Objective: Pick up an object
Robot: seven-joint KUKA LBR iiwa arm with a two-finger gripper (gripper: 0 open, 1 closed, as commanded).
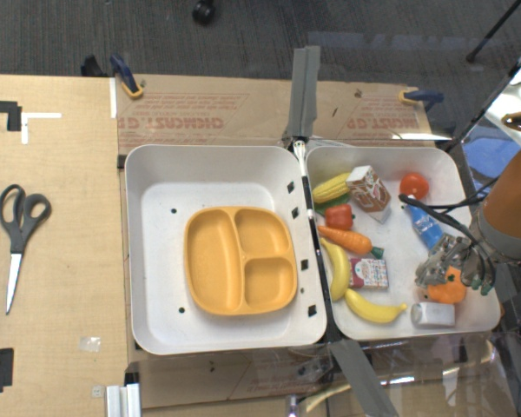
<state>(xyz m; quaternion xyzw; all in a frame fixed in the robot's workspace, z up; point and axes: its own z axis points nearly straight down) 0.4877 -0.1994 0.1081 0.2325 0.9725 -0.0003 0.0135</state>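
Observation:
The right bin (469,189) holds several toy foods: a corn cob (332,187), a brown and white cake slice (369,189), a tomato (413,185), a blue bottle (426,227), a carrot (347,239), two bananas (336,268) (375,307), a pink carton (368,273) and a grey can (433,314). My gripper (440,266) hangs low at the bin's right side, just above a small orange piece (445,293) and right of the carton. The metal head hides the piece's top, and nothing is seen held.
The left bin (148,233) holds a yellow divided plate (240,259). Scissors (17,233) lie on the bench at far left. The arm's orange band (511,202) and cables (443,205) lean over the right bin's right wall.

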